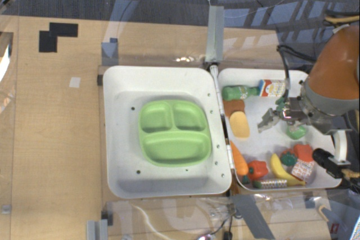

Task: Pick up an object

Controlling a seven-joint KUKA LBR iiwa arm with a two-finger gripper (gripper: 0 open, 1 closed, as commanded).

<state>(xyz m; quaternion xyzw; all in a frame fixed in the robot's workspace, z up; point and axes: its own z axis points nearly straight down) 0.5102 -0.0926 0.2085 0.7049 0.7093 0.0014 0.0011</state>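
The grey two-finger gripper (277,115) hovers spread and empty over the right white bin (247,78) (still choosing); next, descend onto the yellow plastic lemon-shaped toy (240,124).

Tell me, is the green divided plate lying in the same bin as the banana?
No. The green divided plate lies in the left bin, while the banana lies in the right bin among other toy foods.
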